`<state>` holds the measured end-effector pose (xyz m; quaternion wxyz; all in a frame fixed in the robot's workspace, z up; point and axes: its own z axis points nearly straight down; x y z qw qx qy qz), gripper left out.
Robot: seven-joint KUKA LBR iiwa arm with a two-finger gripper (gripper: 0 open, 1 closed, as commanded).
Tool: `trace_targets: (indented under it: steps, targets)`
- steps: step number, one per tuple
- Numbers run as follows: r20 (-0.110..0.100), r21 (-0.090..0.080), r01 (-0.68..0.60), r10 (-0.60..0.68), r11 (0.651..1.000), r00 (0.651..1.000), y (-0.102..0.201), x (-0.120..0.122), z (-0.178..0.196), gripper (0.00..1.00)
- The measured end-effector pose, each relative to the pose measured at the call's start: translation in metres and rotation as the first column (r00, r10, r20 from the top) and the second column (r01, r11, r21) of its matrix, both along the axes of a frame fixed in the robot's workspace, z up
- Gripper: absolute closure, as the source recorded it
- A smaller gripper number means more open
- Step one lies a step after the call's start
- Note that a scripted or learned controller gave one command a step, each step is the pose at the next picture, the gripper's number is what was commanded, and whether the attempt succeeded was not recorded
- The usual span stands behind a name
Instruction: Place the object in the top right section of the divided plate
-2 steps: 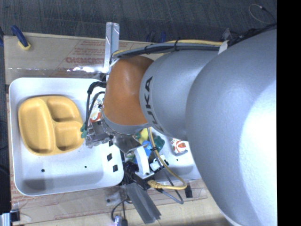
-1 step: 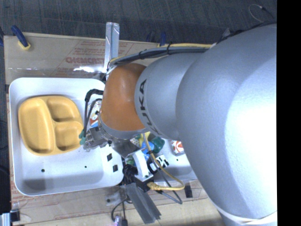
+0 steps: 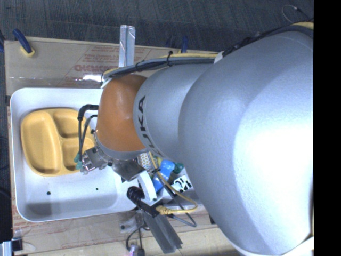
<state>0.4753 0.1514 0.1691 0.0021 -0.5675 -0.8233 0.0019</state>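
Our tool point(image 3: 85, 161) sits at the yellow divided plate's point(image 3: 40, 143) right edge in the left bin point(image 3: 64, 204); we cannot tell its state, and the object is nowhere we can make out. A blind release could miss the section, since the arm point(image 3: 224, 143) covers everything rightward.

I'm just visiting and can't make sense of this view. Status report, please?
Arm over left bin, blocking most of the view. Gripper state unreadable. Yellow divided plate in bin, partly covered. Object not identifiable.
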Motion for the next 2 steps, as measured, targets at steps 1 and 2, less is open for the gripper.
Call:
trace_targets:
  steps: [1, 2]
  targets:
    - [0.003, 0.0, -0.018, 0.018, 1.0, 1.0, -0.009, 0.088, 0.002, 1.0]
    - [0.002, 0.001, -0.097, 0.097, 0.995, 0.995, -0.021, 0.018, 0.041, 1.0]
